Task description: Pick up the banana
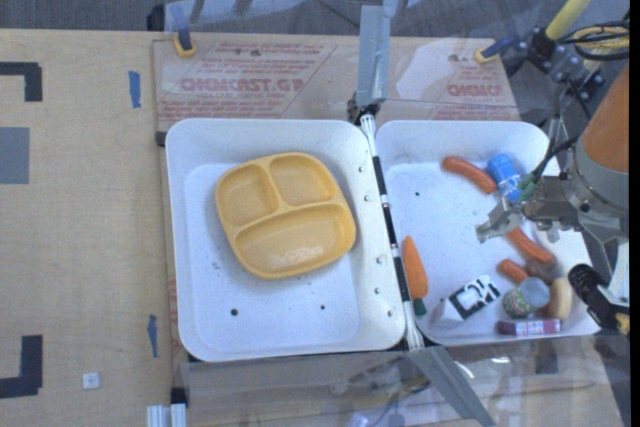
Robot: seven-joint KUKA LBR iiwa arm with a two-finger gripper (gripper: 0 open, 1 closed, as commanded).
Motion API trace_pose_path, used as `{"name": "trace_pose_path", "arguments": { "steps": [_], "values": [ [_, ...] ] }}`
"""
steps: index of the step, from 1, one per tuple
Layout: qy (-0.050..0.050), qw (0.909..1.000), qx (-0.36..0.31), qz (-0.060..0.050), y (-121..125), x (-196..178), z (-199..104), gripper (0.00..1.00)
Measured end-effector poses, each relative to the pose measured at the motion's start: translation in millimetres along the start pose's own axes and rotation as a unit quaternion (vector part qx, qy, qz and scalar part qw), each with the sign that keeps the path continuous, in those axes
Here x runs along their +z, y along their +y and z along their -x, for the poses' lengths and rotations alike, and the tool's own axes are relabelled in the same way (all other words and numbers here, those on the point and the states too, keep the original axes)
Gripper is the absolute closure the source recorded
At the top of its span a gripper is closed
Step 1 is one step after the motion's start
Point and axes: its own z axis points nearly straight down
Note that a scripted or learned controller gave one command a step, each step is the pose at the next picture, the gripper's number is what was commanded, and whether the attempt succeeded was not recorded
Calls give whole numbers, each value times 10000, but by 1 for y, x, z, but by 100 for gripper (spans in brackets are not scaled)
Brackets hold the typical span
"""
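Banana (pixel 561 298): best candidate was the pale tan piece near the front right corner of the right bin (pixel 460 130). It was small and blurry from where I stood, so I couldn't be sure of the ID. It lay just beside a round greenish item (pixel 527 296), with a dark maroon stick (pixel 530 326) just in front of both.

Gripper (pixel 500 220) hung over the middle-right of the same bin, behind the candidate and apart from it. Claw state: couldn't tell whether wide or narrow at that angle. Arm (pixel 610 145) came in from the right, with the orange band showing at the edge.

Rest of the right bin:
- orange sausage (pixel 469 173) toward the back, with a blue object (pixel 504 170) just beside it
- two shorter orange pieces (pixel 530 247) under and in front of the gripper
- carrot (pixel 414 267) along the left wall, lengthwise
- black-and-white block (pixel 474 296) near the front, left of the greenish item

Left bin (pixel 200 215) held a yellow divided plate (pixel 285 213) with three compartments, sitting flat and slightly rotated, toward the back centre.
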Motion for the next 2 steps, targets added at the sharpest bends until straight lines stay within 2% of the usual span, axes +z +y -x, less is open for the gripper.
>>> {"name": "trace_pose_path", "arguments": {
  "steps": [1,2],
  "values": [
    [13,9768,-2142,-10,-3,60,-32,0],
    [-4,9983,-587,6,78,-72,-17,0]
  ]
}}
